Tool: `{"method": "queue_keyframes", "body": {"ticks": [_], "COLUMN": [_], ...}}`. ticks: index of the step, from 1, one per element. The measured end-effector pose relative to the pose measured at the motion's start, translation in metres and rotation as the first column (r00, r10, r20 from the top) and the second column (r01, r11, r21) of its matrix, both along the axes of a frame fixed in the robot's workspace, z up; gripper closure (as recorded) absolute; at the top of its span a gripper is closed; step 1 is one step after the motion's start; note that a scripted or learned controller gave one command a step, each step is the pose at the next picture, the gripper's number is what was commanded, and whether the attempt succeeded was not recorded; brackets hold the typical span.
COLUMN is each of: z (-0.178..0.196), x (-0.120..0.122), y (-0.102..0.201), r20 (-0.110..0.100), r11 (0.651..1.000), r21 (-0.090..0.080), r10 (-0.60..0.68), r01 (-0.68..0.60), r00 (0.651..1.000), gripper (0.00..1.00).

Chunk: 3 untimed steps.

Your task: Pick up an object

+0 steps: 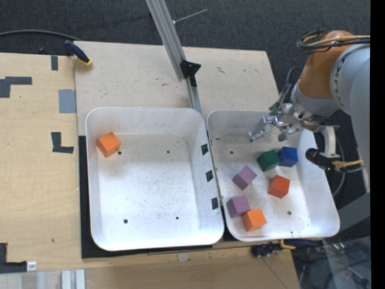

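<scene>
Grey end effector (271, 128) is hovering, fingers spread wide and gripping nothing, right of frame centre, just above the green cube (268, 159) and blue cube (289, 156), seemingly lining up a grab.

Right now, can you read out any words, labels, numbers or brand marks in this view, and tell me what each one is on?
No readable text anywhere in this view.
Blocks, for example the blue block and the green block: plain faces, no print.
Right bin and left bin: dark specks, no lettering.
Bench: dark tape pieces, not letters.
End effector: no legible marking.
</scene>
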State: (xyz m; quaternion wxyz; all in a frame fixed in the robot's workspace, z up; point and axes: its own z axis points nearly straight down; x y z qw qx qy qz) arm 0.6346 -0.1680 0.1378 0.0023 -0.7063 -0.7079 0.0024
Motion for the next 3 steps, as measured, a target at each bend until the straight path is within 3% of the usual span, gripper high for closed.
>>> {"method": "queue_keyframes", "body": {"ticks": [1, 2, 3], "z": [-0.050, -0.036, 0.026], "x": [-0.001, 0.000, 0.001], "y": [0.001, 0.002, 0.007], "r20": [0.000, 0.005, 0.011], "r11": [1.000, 1.000, 1.000], "r21": [0.000, 0.000, -0.001], "r10": [0.000, 0.001, 0.000], "r01": [0.000, -0.001, 0.000], "r00": [1.000, 1.000, 1.000], "gripper": [0.00, 1.00, 1.00]}}
